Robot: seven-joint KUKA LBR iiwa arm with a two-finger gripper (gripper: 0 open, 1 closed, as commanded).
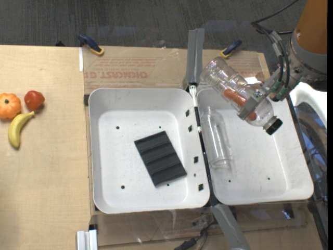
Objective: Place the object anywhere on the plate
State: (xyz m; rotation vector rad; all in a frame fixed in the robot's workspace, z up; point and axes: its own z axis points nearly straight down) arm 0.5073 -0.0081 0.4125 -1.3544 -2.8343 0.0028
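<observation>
The plate [160,158] is a dark, ridged rectangle lying at a slant on the floor of the left bin [104,139]. Over the back of the right bin [281,176], my gripper [256,110] is shut on a clear plastic bottle [223,79]. That bottle is lifted and tilted, its free end pointing up-left past the bin's back rim. Something orange-red [234,96] shows through its wall near the fingers. A second clear bottle [217,139] lies lengthwise on the right bin's floor, near the wall between the bins.
A tangerine [9,106], a red fruit [34,100] and a banana [17,129] lie on the wooden bench top at far left. Two clamps [91,44] [230,48] pin the cardboard behind the bins. Cables [278,56] hang by the wrist.
</observation>
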